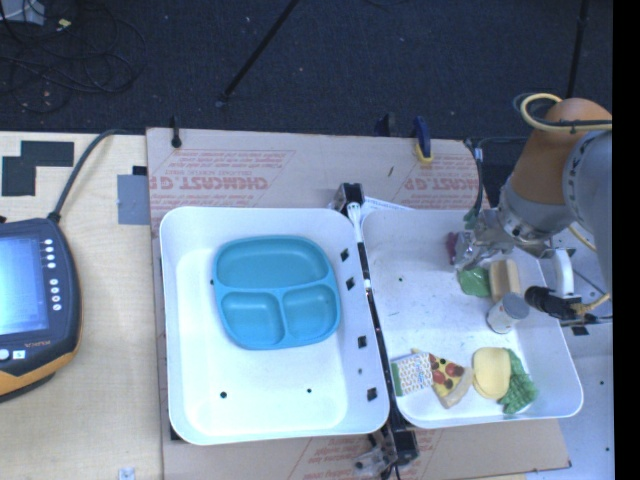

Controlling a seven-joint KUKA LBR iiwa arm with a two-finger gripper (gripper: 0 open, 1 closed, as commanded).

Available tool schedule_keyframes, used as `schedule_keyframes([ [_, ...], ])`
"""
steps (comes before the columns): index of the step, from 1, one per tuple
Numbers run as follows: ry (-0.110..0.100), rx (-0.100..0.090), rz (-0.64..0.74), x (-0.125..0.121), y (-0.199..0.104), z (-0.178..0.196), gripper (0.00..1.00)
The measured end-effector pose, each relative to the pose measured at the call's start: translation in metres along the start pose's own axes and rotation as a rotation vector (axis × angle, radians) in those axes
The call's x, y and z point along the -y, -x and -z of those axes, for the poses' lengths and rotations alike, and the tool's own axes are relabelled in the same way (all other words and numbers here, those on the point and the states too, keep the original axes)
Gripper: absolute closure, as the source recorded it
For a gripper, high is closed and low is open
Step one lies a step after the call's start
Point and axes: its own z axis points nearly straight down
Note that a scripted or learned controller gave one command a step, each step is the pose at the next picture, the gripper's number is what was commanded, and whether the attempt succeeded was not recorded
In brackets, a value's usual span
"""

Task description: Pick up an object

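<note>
My gripper (474,255) hangs low over the back right part of the right bin (420,268), under the grey and orange arm (548,173). Directly below and touching it in this view lies a green object (474,282), with a tan block (505,276) beside it on the right. A small grey cylinder (503,314) stands just in front of those. Along the bin's front edge lie a small patterned box (410,373), a pizza slice (448,377), a yellow bun (491,371) and a green leafy piece (519,392).
The left bin (190,368) holds a blue divided plate (277,291). A black divider with clips (362,303) runs between the bins. A teach pendant (30,298) lies on the bench at far left. Cables trail off the arm at the right.
</note>
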Motion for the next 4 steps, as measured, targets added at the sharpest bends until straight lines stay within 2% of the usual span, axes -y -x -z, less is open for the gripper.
schedule_keyframes([
  [1, -0.001, 0.000, 0.000, 0.000, 0.000, -0.001, 0.00],
  [2, -0.002, -0.002, 0.001, 0.000, 0.004, -0.011, 0.00],
  [3, -0.001, -0.001, 0.001, 0.000, 0.005, 0.000, 1.00],
  [4, -0.003, -0.017, 0.005, -0.002, -0.003, 0.000, 0.00],
])
